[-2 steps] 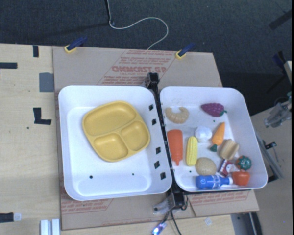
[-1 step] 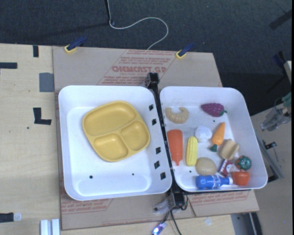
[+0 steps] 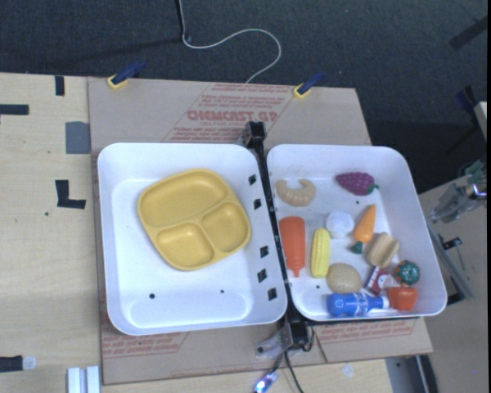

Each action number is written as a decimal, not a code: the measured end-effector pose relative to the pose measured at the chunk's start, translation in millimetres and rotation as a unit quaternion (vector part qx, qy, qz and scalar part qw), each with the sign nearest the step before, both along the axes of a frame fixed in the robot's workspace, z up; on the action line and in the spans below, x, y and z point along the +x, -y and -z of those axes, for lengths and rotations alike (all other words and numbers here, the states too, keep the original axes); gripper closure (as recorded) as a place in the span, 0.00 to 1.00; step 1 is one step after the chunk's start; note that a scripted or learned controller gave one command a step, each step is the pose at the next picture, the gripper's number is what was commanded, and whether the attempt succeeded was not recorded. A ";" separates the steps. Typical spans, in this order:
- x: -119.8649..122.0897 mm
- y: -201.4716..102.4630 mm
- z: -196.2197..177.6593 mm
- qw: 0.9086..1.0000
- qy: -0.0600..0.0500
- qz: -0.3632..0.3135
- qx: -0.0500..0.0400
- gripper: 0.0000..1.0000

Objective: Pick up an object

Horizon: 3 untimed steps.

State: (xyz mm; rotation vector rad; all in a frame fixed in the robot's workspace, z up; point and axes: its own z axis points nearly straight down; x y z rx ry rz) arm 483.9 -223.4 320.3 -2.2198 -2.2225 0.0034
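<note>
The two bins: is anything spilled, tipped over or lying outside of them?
Nothing stands out. The yellow plate lies flat in the left bin, somewhat turned against its walls. The toy foods, such as the corn and the blue bottle, lie crowded inside the right bin; none lies outside it.

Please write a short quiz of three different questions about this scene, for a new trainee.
1. True or false: the yellow divided plate lies in the left bin.
2. Which toy lies nearest the back wall of the right bin? A) blue bottle B) purple grapes C) corn cob
3. Fill the gap: the long orange toy beside the corn cob lies close to the ____ between the bins.

Key: 1 true; 2 B; 3 divider.
</note>
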 end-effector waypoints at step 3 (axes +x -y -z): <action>-1.0 2.1 31.1 1.000 -0.001 0.002 0.000 1.00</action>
